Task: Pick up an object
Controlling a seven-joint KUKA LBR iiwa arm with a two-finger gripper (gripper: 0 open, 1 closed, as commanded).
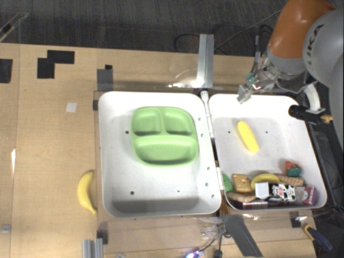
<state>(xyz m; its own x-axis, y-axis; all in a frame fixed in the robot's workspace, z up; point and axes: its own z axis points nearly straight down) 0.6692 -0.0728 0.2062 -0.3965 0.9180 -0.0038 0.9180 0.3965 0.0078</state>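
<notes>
Right bin (269,112): holds a yellow corn-like piece (248,136) lying loose near its middle, well apart from the jaws.
Jaws (246,93): at the bin's far rim, above and beyond the piece; their state cannot be told.

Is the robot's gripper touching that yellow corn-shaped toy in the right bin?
Apart. The camera view shows the gripper at the bin's far rim, with bare white floor between it and the yellow corn-shaped toy.

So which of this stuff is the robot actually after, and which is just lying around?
Likely for the job:
- gripper above the right bin
- yellow corn-like piece
- pile of toy food in that bin's near corner

Probably just lying about:
- green tray in the left bin
- banana on the bench
</notes>
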